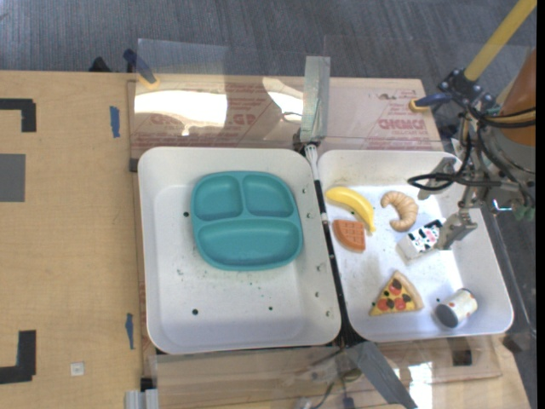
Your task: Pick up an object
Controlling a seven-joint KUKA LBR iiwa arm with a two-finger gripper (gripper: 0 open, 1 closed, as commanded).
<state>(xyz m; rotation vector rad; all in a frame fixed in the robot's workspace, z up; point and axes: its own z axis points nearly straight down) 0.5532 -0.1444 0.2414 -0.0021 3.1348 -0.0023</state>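
I see gripper (450, 231) mid-right, beside dice (422, 238); finger state unclear, possibly gripping. Next: confirm, lift.

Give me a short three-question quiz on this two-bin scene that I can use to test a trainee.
1. True or false: the teal divided plate lies in the right bin.
2. Multiple choice: which item lies directly beside the banana, at its lower edge? A) the pizza slice B) the waffle C) the small cylinder
3. Fill in: the end effector hovers beside the black-and-white toy, near the ____ edge of the right bin.

Key:
1. False; it lies in the left bin.
2. B.
3. Right. The croissant lies to the toy's upper left.
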